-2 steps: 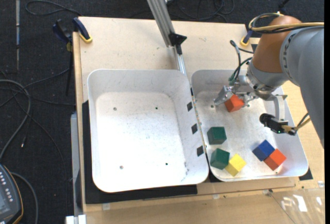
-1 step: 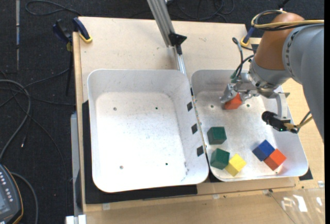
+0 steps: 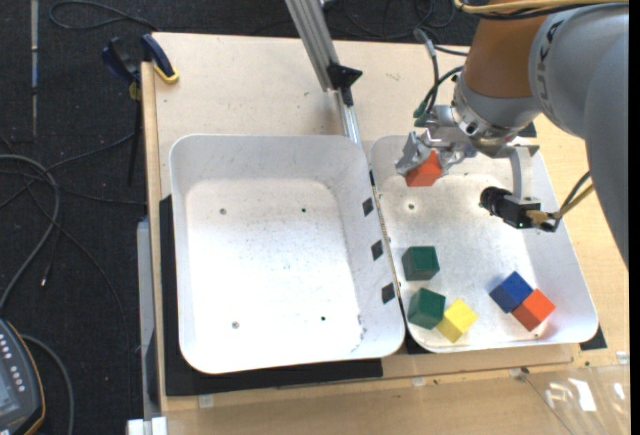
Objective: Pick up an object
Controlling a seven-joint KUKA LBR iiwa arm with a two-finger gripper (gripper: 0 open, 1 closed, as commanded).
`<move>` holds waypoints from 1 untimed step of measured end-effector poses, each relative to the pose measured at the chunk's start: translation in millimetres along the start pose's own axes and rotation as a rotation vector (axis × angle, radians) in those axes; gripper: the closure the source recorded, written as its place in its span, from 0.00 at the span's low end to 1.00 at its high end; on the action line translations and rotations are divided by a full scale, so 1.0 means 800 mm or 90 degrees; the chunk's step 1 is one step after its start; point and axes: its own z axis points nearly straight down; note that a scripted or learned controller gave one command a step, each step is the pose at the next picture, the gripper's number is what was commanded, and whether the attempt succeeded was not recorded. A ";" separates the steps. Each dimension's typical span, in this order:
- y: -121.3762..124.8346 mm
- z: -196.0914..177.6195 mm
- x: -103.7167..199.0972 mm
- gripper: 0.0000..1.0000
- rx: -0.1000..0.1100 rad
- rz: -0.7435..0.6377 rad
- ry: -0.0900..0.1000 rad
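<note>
Pincer [image 3: 428, 155] closed on an orange block [image 3: 424, 170] above the right bin [image 3: 575, 263].

The pincer grips the orange block between its fingers near the right bin's far-left corner, just beside the wall shared with the left bin [image 3: 200, 158]. Toward the near edge of the right bin lie two green cubes [image 3: 421, 262] [image 3: 428, 306], with a yellow cube [image 3: 459, 318] touching the nearer green one. A blue cube [image 3: 511, 290] and a second orange cube [image 3: 535, 308] sit together near the near-right corner.
</note>
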 end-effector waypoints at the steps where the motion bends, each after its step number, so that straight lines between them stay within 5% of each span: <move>1: 0.006 0.004 0.091 1.00 0.005 0.000 0.000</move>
